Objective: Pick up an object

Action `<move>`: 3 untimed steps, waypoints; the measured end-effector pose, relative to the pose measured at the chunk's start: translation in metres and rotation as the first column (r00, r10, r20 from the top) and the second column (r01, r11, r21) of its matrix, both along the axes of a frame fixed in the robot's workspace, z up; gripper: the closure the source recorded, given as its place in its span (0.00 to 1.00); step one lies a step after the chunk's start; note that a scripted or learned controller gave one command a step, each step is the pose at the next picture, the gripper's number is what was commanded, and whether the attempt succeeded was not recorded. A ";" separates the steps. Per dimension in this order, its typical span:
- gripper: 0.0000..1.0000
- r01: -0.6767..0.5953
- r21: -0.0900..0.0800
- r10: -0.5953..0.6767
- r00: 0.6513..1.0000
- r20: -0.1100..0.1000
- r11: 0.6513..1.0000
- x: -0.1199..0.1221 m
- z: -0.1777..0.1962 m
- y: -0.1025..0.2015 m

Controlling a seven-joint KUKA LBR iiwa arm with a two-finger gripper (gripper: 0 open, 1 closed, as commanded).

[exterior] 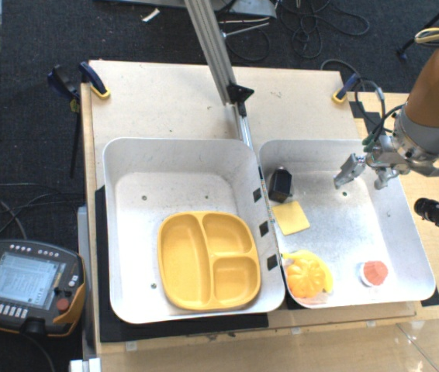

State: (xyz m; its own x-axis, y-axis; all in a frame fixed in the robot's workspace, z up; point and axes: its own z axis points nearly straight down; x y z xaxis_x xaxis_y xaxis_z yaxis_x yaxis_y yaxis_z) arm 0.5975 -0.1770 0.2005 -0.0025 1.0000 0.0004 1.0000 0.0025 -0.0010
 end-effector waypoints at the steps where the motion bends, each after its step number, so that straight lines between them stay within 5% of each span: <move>1: 0.00 0.000 0.000 0.000 1.000 0.001 1.000 0.000 0.000 0.000; 3: 0.00 0.002 -0.001 -0.002 1.000 -0.001 1.000 -0.003 -0.108 -0.009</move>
